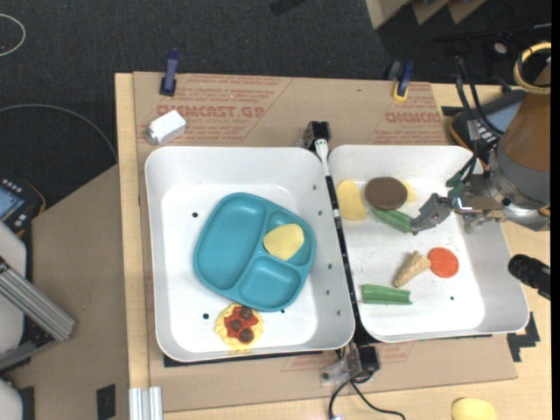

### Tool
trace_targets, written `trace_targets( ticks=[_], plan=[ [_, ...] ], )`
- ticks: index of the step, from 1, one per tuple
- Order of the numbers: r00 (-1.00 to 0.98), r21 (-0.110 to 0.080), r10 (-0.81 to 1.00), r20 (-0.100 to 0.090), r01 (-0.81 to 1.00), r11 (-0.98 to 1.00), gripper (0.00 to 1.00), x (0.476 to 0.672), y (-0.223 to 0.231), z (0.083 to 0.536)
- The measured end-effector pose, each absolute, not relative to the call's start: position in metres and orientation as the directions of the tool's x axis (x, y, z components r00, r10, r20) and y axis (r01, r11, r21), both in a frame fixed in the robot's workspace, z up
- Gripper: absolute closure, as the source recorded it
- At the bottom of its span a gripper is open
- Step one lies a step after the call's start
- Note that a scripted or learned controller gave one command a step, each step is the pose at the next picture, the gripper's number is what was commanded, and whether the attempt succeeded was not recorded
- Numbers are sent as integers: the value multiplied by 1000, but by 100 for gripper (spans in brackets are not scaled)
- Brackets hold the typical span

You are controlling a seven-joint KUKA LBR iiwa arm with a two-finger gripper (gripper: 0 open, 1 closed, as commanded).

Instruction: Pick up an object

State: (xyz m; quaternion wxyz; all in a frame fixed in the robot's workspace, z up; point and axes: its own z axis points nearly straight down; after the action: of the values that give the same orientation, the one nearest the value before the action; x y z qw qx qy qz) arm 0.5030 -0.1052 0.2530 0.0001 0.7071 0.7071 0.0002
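The right bin [490, 318] holds a yellow block [351, 199], a brown round disc [386, 192], a green pod [392, 219], a tan cone [409, 269], an orange disc [444, 262] and a green stick [386, 295]. My gripper [453, 213] hangs over the upper right part of this bin, just right of the green pod and above the orange disc. Its fingers stand apart, open, with only bin floor showing between them. The left dark finger [428, 213] ends close to the green pod's right tip.
The left bin [166, 234] holds a blue divided plate [249, 252] with a yellow lemon-like piece [284, 241] in it, and a small pizza piece [239, 324] near the front wall. A white block [166, 127] lies on the board behind the bins. Cables run at the far right.
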Motion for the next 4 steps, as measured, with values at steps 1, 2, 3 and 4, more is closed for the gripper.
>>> trace_targets(
  ticks=[1, 2, 3, 4],
  plan=[
    [-4, 19, 1000, -2, 1000, 4, 0, 480, -86, 400],
    [-5, 19, 1000, -1, 1000, 5, 0, 480, -48, 526],
    [-1, 8, 1000, -2, 1000, 1, 100, 480, -49, 529],
    [3, -11, 1000, 0, 1000, -3, 100, 478, -61, 421]
  ],
)
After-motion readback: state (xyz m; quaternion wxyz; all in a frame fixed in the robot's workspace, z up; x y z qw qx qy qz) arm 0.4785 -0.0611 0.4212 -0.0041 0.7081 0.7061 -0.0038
